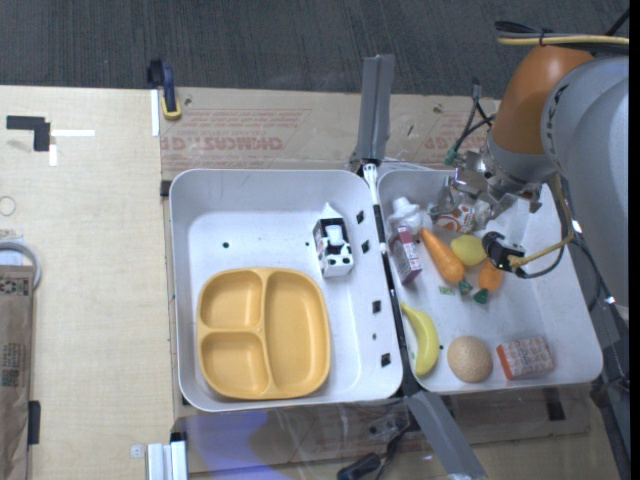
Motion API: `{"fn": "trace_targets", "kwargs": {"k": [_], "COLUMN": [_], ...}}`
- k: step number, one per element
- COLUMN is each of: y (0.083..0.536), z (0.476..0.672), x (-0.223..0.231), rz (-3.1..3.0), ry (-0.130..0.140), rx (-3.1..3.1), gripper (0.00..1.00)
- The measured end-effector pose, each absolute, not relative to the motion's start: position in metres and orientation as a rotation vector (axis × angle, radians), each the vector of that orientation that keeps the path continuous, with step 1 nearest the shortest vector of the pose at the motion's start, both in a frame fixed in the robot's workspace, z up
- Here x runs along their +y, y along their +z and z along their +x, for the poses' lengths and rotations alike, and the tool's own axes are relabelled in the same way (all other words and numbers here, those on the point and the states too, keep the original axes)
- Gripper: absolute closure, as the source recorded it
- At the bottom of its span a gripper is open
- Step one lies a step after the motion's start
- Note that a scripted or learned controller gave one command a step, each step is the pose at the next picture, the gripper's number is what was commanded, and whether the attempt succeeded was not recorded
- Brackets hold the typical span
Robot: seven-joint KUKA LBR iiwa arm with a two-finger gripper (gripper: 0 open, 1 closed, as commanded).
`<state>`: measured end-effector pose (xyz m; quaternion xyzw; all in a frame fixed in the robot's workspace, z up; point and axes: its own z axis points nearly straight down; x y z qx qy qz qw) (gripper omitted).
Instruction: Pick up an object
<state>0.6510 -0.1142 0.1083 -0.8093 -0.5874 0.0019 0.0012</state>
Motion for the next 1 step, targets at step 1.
{"fn": "trace_targets", "kwargs": {"k": [1], "y": [0.1083], "z": [0.6509], "x": [-0.1141], "rz": [-2.54], "ry": [0.006], "rx": [-1.844], "gripper": [0.0]}}
